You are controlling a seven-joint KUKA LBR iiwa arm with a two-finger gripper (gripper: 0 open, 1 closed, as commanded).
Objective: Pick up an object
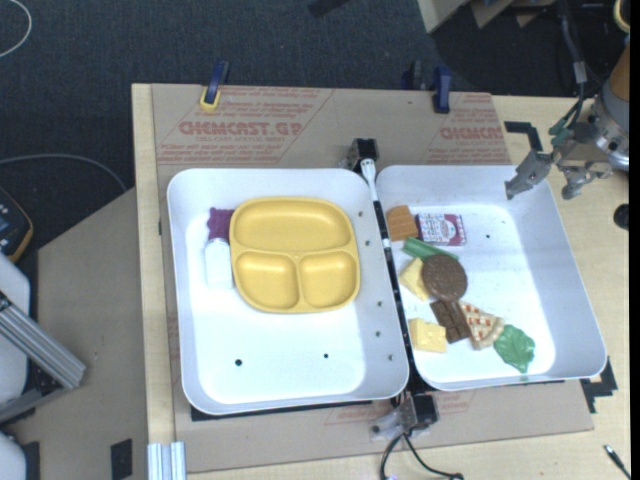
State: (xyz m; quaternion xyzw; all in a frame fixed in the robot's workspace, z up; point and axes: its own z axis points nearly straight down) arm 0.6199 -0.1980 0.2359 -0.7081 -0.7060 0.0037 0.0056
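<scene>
The right bin (560, 258) holds a cluster of small toy foods along its left and lower side: one brown round cookie (444, 277), one orange-brown block (401, 223) at the top of the cluster, one red-and-white packet (441, 229) just beside it, two pale yellow cheese pieces (428, 335), one dark chocolate bar (452, 320), one pizza slice (482, 325) touching the bar, and one green leaf (515, 347) at the lower right. A thin green piece (428, 250) lies just above the cookie.

The left bin (200, 348) holds one yellow divided tray (294, 253), one purple item (219, 222) partly under the tray's left edge, and one white bottle (217, 263) beside it.

The gripper (548, 176) hangs over the upper right corner of the right bin, its two fingers spread apart with nothing between them. The arm comes in from the right edge. The food cluster lies well apart from the gripper, down and to the left of it.
</scene>
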